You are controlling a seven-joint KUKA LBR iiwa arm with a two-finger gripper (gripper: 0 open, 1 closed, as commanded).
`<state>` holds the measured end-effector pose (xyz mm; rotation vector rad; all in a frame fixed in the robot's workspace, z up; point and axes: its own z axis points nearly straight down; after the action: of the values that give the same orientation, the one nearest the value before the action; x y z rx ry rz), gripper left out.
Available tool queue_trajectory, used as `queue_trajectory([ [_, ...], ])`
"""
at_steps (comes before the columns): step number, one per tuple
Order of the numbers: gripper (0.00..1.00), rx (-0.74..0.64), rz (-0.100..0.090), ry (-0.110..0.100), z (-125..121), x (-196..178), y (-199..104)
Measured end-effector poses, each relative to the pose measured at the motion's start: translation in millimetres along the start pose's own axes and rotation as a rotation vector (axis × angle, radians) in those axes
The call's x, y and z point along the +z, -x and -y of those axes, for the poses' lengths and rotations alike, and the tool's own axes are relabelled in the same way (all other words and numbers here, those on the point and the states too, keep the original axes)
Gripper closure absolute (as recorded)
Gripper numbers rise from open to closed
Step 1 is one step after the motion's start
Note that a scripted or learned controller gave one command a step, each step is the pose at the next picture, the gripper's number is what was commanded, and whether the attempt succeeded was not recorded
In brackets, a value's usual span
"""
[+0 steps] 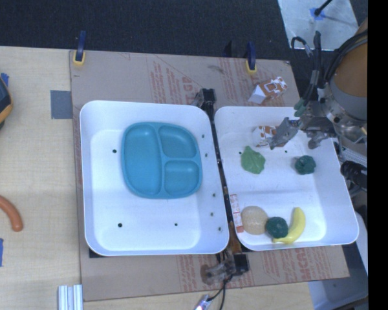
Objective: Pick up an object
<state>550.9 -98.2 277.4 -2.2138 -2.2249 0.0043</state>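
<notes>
Wooden bench seen from above, with two shallow white bins side by side on a cardboard sheet.

Left bin [103, 173] holds a blue divided plate [161, 159]. Right bin [339, 199] holds small play-food pieces: a green leafy piece [252, 160] near the middle, a dark green lump [304, 165] to its right, and at the front a pale round piece [253, 219], a dark green ball [277, 227] and a yellow banana [295, 225] touching in a row. Reaching in from the right, the gripper [299, 134] hovers over the bin's back half, fingers spread apart with nothing between them, though the view is blurred there. Nearest targets are the leafy piece and the dark lump; both look light, probably smooth plastic, so slippery. Pinching either across its middle seems best.
</notes>
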Motion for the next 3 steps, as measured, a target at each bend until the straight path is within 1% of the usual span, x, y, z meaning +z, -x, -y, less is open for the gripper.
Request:
queue_trajectory([
  [1,0.0,0.0,0.001,0.0,-24.7,86.1,-7.4],
  [2,0.0,0.001,0.001,-0.001,-48.3,186.2,1.8],
  [3,1.0,-0.001,0.003,-0.001,-48.7,175.4,3.0],
])
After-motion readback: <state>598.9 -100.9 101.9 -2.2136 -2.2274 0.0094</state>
